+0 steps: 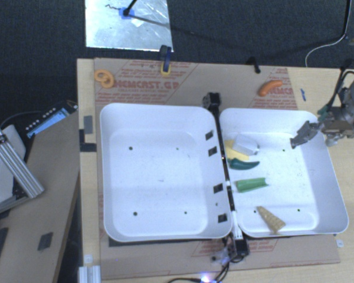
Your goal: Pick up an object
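The right bin (318,175) holds several small items along its left side. A pale white piece (246,144) lies over a yellow one (235,154). Below them sit a dark green pepper shape (243,164), a light green cylinder (251,184) and a tan cone (272,219). My gripper (302,134) hangs over the bin's upper right corner, well to the right of the items, with nothing between its fingers that I can see.
The left bin (159,170) lies beside the right one. An orange sausage shape (270,88), an orange ring (104,78) and a yellow clamp (165,61) sit on the cardboard behind the bins. A shiny sheet (128,16) lies farther back.
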{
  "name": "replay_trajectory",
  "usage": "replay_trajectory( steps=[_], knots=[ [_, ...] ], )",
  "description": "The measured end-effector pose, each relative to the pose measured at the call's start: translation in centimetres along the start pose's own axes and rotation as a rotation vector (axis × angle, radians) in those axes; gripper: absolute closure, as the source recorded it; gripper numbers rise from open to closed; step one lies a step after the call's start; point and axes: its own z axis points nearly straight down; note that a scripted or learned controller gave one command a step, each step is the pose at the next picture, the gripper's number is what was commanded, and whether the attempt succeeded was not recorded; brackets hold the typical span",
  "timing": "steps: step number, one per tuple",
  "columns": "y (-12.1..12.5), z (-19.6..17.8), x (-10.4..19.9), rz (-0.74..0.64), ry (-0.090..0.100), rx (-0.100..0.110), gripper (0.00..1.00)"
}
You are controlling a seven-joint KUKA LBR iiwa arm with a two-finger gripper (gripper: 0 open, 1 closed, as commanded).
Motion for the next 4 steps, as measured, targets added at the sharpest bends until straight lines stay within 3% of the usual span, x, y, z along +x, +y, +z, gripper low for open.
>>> replay_trajectory(
  steps=[1, 2, 3, 4],
  knots=[
    [0.1, -1.1, 0.0, -0.003, -0.001, -0.004, 1.00],
    [3.9, -4.6, 9.6, -0.012, 0.003, -0.006, 1.00],
    [4.0, -11.4, 6.9, 0.002, -0.001, -0.009, 1.00],
    [2.2, -13.8, 11.0, -0.006, 0.002, -0.004, 1.00]
  ],
)
